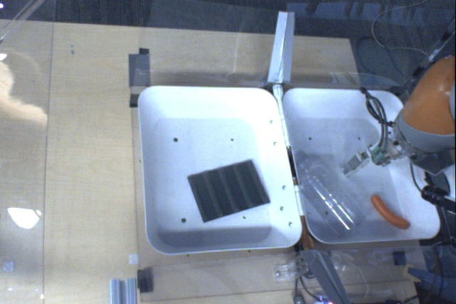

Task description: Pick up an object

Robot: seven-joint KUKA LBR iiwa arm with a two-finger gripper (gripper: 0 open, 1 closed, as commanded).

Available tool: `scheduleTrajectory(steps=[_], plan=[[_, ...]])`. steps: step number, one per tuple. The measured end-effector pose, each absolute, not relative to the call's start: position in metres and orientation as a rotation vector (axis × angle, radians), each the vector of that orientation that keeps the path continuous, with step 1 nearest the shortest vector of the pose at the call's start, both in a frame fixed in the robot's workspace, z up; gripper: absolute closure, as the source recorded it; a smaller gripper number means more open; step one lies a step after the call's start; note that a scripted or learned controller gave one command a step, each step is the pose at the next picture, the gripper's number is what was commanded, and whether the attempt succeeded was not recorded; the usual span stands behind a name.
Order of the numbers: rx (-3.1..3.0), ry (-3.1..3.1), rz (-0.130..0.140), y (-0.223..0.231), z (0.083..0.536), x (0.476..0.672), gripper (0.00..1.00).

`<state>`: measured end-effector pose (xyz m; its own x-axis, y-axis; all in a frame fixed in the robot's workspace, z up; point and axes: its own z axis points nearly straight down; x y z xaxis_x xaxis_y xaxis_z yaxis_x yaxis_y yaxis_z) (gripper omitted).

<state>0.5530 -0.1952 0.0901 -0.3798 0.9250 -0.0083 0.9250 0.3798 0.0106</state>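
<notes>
A pale wooden worktop [85, 174] fills the left and middle of the frame, with dark carpet along the top edge. Two shallow white bins sit side by side on it, touching along a shared edge just right of centre.

The left bin [164, 117] takes up the middle of the frame. On its floor, toward the lower centre, lies a flat dark ribbed panel [229, 190], turned at a slight angle so its long edge rises to the right. It lies apart from all four walls of the bin.

A grey upright bar [281, 46] stands at the top of the seam between the bins.

The right bin [320, 107] occupies the centre right. Near its lower left lies a clear plastic bottle [326, 194], on its side and slanting down to the right, hard to make out against the white floor. Farther right, near the bin's lower right corner, lies a small orange sausage-shaped object [389, 212], also slanted, apart from the bottle.

Above and between these two, the jaws [358, 162] hang over the bin's floor at the end of the arm [431, 110], which enters from the right edge with its orange band showing. The jaws are narrow and point left and down; nothing is seen between them, and how far apart they stand I cannot tell.
</notes>
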Motion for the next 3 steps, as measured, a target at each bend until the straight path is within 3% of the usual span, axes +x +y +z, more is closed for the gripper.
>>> scheduleTrajectory(steps=[1,2,3], plan=[[1.735,2.602,0.007,-0.207,0.09,0.491,0.0],[1.727,2.597,0.014,-0.205,0.103,0.495,1.0],[1.727,2.597,0.014,-0.205,0.103,0.495,0.0]])
